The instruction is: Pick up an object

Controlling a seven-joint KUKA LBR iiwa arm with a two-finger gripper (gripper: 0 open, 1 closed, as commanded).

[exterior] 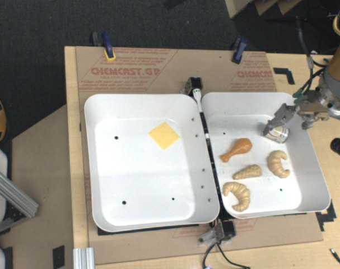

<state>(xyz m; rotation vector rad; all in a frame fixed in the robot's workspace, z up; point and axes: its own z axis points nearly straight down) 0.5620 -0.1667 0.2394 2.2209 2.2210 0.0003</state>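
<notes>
Two bins side by side on table [74, 150]. Left bin [102, 206]: flat square piece [164, 135] toward back. Right bin [310, 195]: drumstick [237, 149] centre, cone [247, 172] before it, croissants [238, 195] front and [278, 163] right.

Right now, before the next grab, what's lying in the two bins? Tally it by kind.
Yellow cheese slice, left bin: 1
Chicken drumstick, right bin: 1
Croissants: 2
Ridged cone-shaped pastry: 1
Small silvery object beneath the gripper: 1
Total: 6
</notes>
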